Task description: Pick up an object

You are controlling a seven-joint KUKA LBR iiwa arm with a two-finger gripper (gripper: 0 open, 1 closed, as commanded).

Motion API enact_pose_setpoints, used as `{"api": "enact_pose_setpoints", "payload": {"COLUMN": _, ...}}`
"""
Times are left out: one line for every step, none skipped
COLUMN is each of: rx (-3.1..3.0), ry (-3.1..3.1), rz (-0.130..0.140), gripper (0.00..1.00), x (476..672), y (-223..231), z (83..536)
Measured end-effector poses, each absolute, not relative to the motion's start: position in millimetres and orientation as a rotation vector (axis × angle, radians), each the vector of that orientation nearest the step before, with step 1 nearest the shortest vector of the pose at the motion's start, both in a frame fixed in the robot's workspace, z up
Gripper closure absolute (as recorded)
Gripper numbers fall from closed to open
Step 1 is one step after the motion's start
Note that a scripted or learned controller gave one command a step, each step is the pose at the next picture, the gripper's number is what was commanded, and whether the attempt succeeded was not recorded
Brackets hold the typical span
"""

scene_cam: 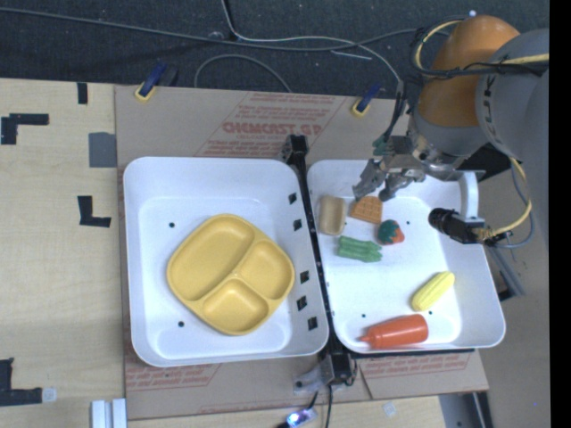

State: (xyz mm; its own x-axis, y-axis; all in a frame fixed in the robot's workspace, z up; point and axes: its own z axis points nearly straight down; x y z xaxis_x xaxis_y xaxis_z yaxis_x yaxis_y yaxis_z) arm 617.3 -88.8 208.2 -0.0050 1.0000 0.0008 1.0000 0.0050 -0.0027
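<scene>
Toy food pieces lie scattered in the right bin (pixel 473 324), all below or beside the pincer (pixel 378 184), which hangs over that bin's upper left part. Whether its fingers are spread or pressed together I cannot tell; they are small, blurred, and mixed with the metal parts of the wrist.

Largest in view is the yellow divided plate (pixel 230 273), well to the pincer's lower left, lying flat in the left bin (pixel 147 185). The grey arm with its orange band (pixel 459 69) rises to the pincer's upper right and is cut off by the frame's top and right edges.

Among the toys, the red-orange sausage-shaped piece (pixel 394 331) lies farthest below the pincer, near the right bin's front wall. The yellow corn cob (pixel 432 290) sits below and to the right, tilted. The green vegetable piece (pixel 359 250) lies below the pincer, near the bins' shared wall. The tan cylinder (pixel 331 214) rests just below and left of the pincer, against that wall. The orange waffle-like piece (pixel 366 209) is directly beneath the fingertips, so close that contact cannot be judged. The small red and green piece (pixel 389 232), perhaps a strawberry, sits just below and right of it; its exact kind is hard to make out.
</scene>
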Motion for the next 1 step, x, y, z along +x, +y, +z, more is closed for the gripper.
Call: {"api": "enact_pose_setpoints", "payload": {"rx": -2.213, "ry": -2.225, "rz": 0.003, "gripper": 1.00, "x": 608.8, "y": -33.4, "z": 201.4}}
